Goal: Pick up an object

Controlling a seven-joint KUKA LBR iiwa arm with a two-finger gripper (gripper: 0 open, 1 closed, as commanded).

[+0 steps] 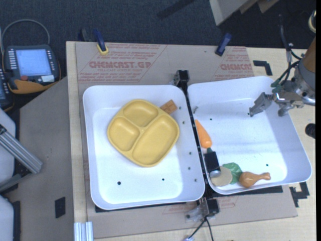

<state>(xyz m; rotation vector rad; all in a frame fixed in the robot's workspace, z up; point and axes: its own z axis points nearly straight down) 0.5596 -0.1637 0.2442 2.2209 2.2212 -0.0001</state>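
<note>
My gripper (271, 107) hangs over the upper right part of the right bin (281, 144), open, with nothing between its two fingers. An orange carrot (202, 133) lies at that bin's left wall. Along its front edge sit a black block (211, 160), a tan round piece (222, 176), a green item (233, 168) and a brown drumstick (254, 176). All of them lie well to the left of and below the gripper. In the left bin (100, 179) rests a yellow divided plate (144, 132), with a small brown block (169, 106) at its upper right edge.
The two bins meet at a black divider with a clamp (181, 77). A teach pendant (31, 64) lies off the bench to the left. Bare white floor shows in the middle of the right bin and along the front of the left bin.
</note>
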